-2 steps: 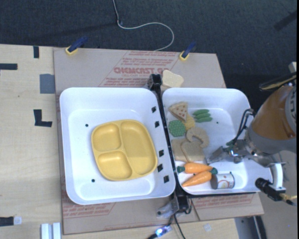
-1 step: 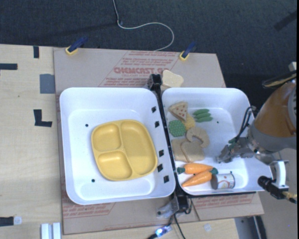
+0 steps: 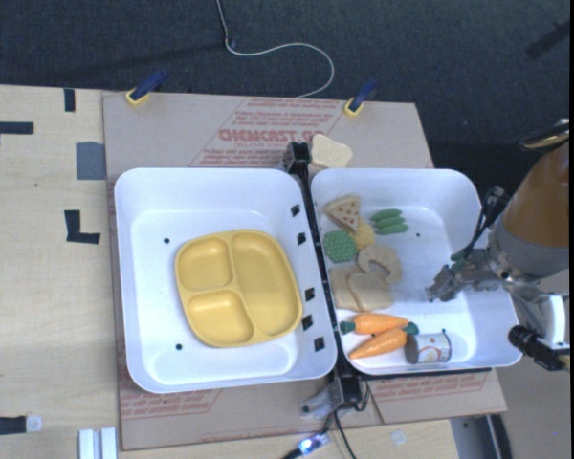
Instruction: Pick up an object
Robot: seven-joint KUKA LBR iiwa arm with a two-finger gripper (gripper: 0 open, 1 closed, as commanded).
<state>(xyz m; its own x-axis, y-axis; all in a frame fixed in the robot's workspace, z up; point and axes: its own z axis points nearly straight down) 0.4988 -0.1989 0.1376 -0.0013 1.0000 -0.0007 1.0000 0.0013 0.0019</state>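
The right bin (image 3: 459,191) holds several toy foods. A tan wedge (image 3: 342,212) lies at its far left, with a green pea pod (image 3: 389,221) beside it and a round green piece (image 3: 340,246) below. Beige bread-like pieces (image 3: 371,277) lie in the middle. Two orange carrots (image 3: 378,334) and a small can (image 3: 429,348) lie on its side along the near wall. My gripper (image 3: 447,286) hangs low over the bin's bare right part, to the right of the bread pieces and above the can, with nothing seen in it.
The left bin (image 3: 139,256) carries a yellow divided plate (image 3: 237,287). A beige piece (image 3: 331,151) rests on the cardboard just beyond the bins' far edge. A white cable (image 3: 277,51) loops behind. The arm's orange band (image 3: 547,204) stands over the right rim.
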